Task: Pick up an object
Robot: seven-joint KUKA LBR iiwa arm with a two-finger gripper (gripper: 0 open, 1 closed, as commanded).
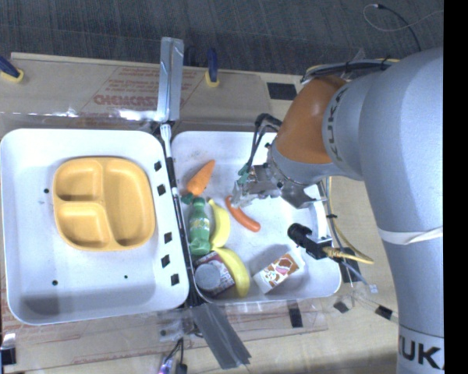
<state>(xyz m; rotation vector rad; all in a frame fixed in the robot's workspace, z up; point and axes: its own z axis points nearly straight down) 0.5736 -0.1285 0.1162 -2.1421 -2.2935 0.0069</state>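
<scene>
My gripper (244, 191) hangs low over the middle of the right bin (296, 213), just above the upper end of a thin red-orange pepper-like piece (244, 216). To its left an orange carrot (200, 178) lies near the bin's left wall. Below the carrot are a green bottle (199, 225) and a yellow banana (220, 223). A second banana (236, 269), a dark round can (210, 276) and a small printed carton (278, 270) sit along the front. Nothing shows held in the gripper.
The left bin (31, 271) holds a yellow divided plate (104, 202). The arm's grey and orange body (351, 123) covers the right bin's back right corner. A metal divider (170, 76) stands between the bins at the back.
</scene>
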